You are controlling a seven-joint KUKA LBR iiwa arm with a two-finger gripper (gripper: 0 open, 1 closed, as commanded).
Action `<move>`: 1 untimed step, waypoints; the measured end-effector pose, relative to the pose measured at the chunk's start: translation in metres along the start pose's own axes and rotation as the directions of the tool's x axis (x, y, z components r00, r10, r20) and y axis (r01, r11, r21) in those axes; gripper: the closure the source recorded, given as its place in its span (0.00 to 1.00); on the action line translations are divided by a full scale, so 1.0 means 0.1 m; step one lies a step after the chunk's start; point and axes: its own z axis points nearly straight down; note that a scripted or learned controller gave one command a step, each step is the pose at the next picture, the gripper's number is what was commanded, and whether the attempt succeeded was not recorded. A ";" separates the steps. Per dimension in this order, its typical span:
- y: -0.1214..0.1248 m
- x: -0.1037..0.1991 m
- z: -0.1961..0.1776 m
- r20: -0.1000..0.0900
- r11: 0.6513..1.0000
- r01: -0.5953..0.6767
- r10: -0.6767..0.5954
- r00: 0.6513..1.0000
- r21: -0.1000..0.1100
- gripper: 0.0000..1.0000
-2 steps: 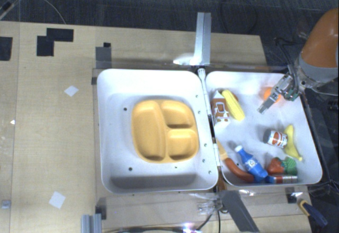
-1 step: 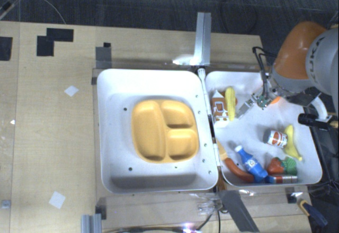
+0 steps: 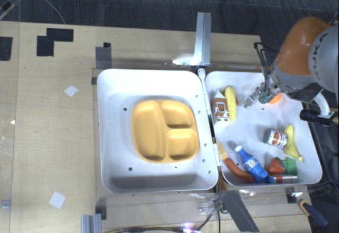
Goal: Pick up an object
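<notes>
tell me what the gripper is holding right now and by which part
Cannot be told. The gripper is low in the right bin beside an orange object, but nothing visibly sits in it.

On the surface [image 3: 47, 121] two bins are sitting side by side. A divided tray [image 3: 164, 130] is lying in the middle of the left bin [image 3: 114, 121]. In the right bin [image 3: 254, 121], a corn cob [image 3: 230, 103] is lying near the left wall, a can [image 3: 275, 138] and a banana [image 3: 292, 143] are resting toward the right, and a bottle [image 3: 250, 163] is lying at the front. The tool [image 3: 258, 94] is hanging over the rear part of this bin.
</notes>
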 end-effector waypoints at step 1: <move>-0.19 0.03 -0.45 -0.009 1.000 -0.024 0.024 1.000 0.007 1.00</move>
